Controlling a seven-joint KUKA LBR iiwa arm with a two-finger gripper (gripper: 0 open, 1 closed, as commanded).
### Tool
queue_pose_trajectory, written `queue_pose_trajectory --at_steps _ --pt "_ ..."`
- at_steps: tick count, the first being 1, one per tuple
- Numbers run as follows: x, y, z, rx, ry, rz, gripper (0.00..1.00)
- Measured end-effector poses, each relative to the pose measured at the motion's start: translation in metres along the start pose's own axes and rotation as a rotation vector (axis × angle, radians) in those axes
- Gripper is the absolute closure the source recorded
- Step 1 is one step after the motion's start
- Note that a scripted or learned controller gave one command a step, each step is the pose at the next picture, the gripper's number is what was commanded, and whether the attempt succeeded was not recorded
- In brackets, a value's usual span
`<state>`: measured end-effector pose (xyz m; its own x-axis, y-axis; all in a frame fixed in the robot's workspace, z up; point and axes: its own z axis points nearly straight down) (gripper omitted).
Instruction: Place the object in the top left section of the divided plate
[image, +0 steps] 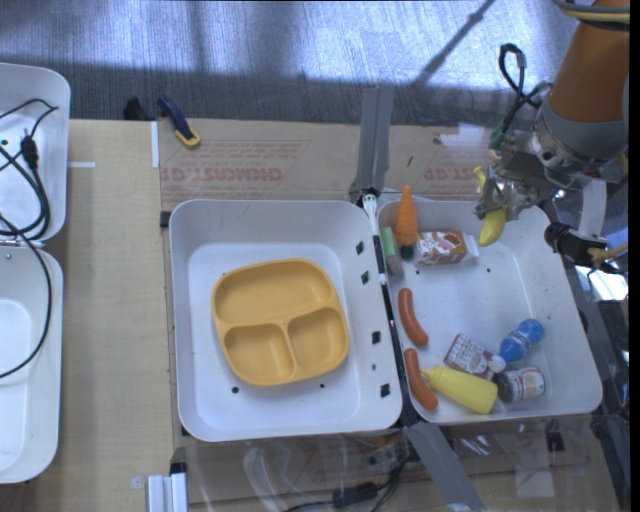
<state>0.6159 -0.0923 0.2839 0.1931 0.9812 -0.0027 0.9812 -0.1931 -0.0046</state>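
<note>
A yellow divided plate (281, 320) lies in the left white bin (190, 300), with one wide section at the back and two smaller ones at the front. My gripper (497, 207) hangs over the back right of the right bin (560, 300), far to the right of the plate. It is shut on a small yellow banana (490, 229), which hangs down from between the fingers above the bin floor.
The right bin holds an orange carrot-shaped toy (405, 220), a snack packet (441, 247), two sausages (412, 317), a yellow mustard bottle (464, 390), a blue bottle (520, 340) and a small can (523, 384). A metal divider (374, 150) stands between the bins.
</note>
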Motion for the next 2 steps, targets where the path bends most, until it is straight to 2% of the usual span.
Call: queue_pose_trajectory --at_steps 1,2 --pt "0.056 -0.058 0.094 0.001 0.001 0.063 1.00" --pt "0.120 -0.092 0.093 0.000 0.001 0.060 1.00"
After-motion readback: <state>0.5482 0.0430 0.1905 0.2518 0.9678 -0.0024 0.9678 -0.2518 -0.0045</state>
